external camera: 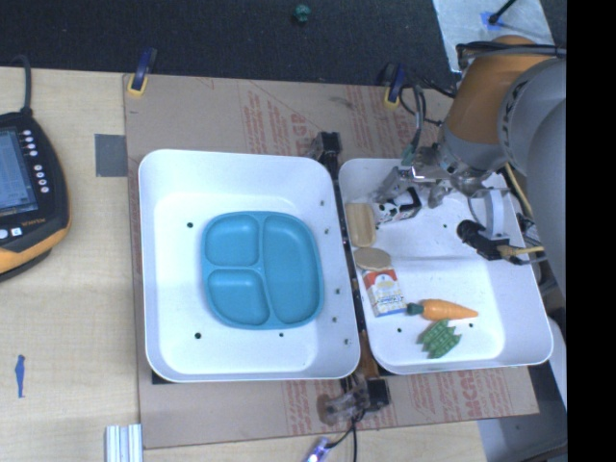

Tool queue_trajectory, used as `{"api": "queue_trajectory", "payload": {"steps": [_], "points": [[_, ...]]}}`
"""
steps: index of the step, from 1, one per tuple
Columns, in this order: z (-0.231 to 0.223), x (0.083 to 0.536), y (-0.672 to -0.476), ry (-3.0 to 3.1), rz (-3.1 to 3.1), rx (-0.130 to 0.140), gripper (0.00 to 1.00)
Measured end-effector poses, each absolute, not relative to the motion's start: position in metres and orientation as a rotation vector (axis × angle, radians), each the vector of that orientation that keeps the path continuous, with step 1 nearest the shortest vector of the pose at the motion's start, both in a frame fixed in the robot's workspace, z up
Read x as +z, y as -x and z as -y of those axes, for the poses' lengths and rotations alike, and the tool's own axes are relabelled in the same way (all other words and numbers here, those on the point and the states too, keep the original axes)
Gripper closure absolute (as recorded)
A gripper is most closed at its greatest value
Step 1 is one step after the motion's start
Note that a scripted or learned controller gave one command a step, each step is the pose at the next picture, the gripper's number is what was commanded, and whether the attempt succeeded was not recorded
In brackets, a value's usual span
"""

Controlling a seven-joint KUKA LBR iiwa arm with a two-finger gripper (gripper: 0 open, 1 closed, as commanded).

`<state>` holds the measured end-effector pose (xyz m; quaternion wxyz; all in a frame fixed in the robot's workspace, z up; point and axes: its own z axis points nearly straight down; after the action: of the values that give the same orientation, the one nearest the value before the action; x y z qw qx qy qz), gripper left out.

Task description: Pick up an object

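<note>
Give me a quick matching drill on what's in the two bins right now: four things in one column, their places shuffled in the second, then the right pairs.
Things:
1. blue divided plate
2. carrot
3. green toy
4. small carton

Places:
A. right bin, near its front edge, just below the carrot
B. middle of the left bin
C. right bin, by its left wall, below the tan pieces
D. right bin, lying sideways to the right of the small carton

Pairs: 1-B, 2-D, 3-A, 4-C
</note>
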<state>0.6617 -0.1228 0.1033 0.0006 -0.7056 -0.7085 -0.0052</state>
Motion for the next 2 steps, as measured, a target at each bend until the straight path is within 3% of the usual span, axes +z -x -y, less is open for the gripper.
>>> {"api": "queue_trajectory", "payload": {"steps": [2], "points": [[0.0999,0.1039,-0.6614,2.233,2.231,-0.004,0.00]]}}
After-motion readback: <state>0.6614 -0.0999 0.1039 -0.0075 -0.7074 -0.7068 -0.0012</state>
